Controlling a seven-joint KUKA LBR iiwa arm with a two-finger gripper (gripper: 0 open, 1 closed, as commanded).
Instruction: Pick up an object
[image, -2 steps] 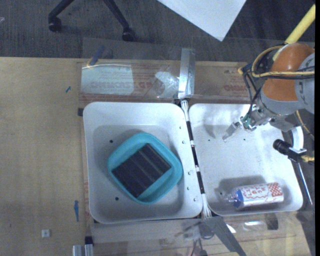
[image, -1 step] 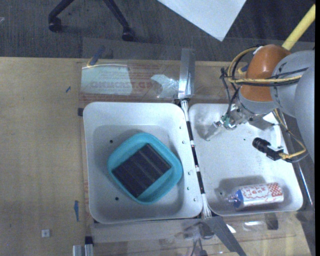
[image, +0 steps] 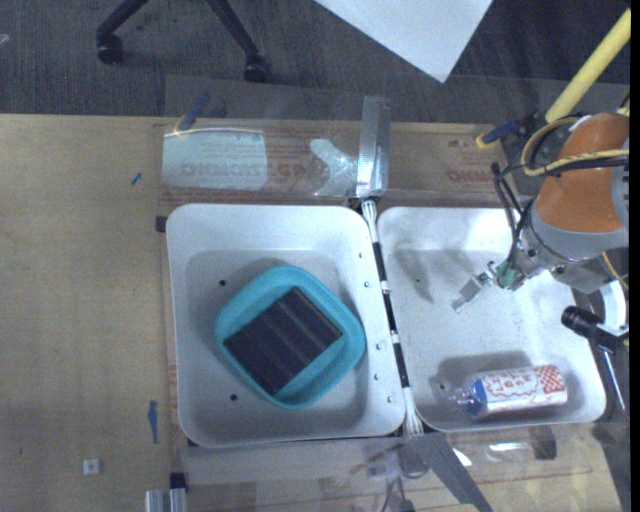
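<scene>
A teal square container (image: 290, 336) with a dark ribbed insert lies tilted in the left bin (image: 190, 250). A small bottle (image: 515, 389) with a red-and-white patterned label lies on its side near the front wall of the right bin (image: 420, 240). My gripper (image: 468, 293) hangs over the middle of the right bin, above and a little left of the bottle, apart from it. Nothing shows in its grasp. The arm's orange band (image: 590, 190) sits over the bin's right side.
A metal divider (image: 374, 150) stands behind the seam between the bins. A crumpled clear plastic sheet (image: 335, 160) lies on the bench behind the left bin. Cables (image: 520, 190) hang beside the arm at the right.
</scene>
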